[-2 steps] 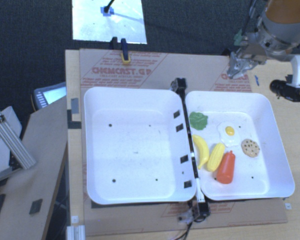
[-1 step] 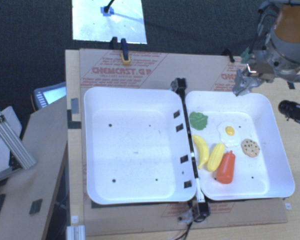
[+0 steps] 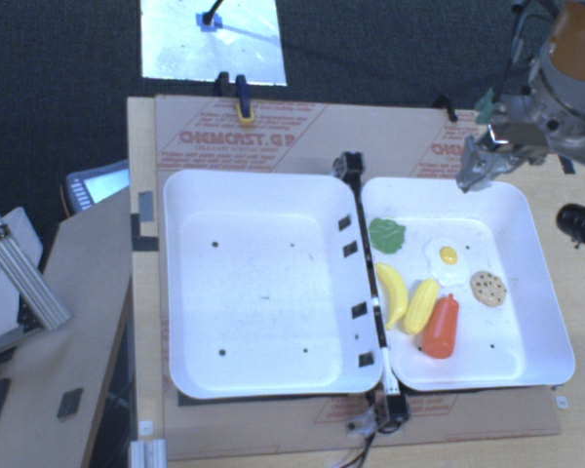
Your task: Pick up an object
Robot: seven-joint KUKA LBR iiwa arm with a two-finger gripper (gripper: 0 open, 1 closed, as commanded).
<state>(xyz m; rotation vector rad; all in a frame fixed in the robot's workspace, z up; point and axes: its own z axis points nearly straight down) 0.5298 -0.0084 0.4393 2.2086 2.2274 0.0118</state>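
We find the gripper [image 3: 476, 175] hanging above the far rim of the right bin [image 3: 544, 305], up at its back corner, and whether it is apart or together we cannot tell from this slant. It carries nothing that we can see. Below and nearer us lie the candidates, all toy food in the right bin: a green leaf [image 3: 387, 234], a fried egg [image 3: 448, 258], a cookie [image 3: 487, 288], a banana [image 3: 393, 293], a corn cob [image 3: 421, 305] and a red bottle [image 3: 442, 326]. We judge them light, stiff plastic (likely a bit slick). The bottle touches the corn, so the cookie, lying apart, looks easiest, though flat; the bottle's narrow neck offers a surer pinch. The left bin [image 3: 175, 291] sits alongside.
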